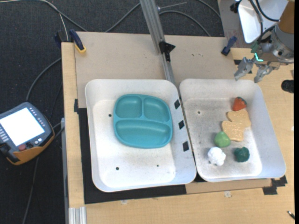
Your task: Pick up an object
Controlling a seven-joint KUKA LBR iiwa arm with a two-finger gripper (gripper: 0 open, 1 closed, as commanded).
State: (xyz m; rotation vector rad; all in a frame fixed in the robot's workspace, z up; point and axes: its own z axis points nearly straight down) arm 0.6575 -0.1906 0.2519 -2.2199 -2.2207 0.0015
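The gripper [251,72] hangs with fingers spread and holding nothing above the far rim of the right bin [205,171], where the red piece [239,103], tan pieces [236,124], green ball [222,139], white lump [216,156] and dark green lump [241,154] crowd together; a descent there risks nudging neighbours or striking the rim.

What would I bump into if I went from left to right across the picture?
Tablet screen → blue divided plate in the left bin → white ball → light green ball → dark green ball, all in the right bin → gripper up above its far edge.
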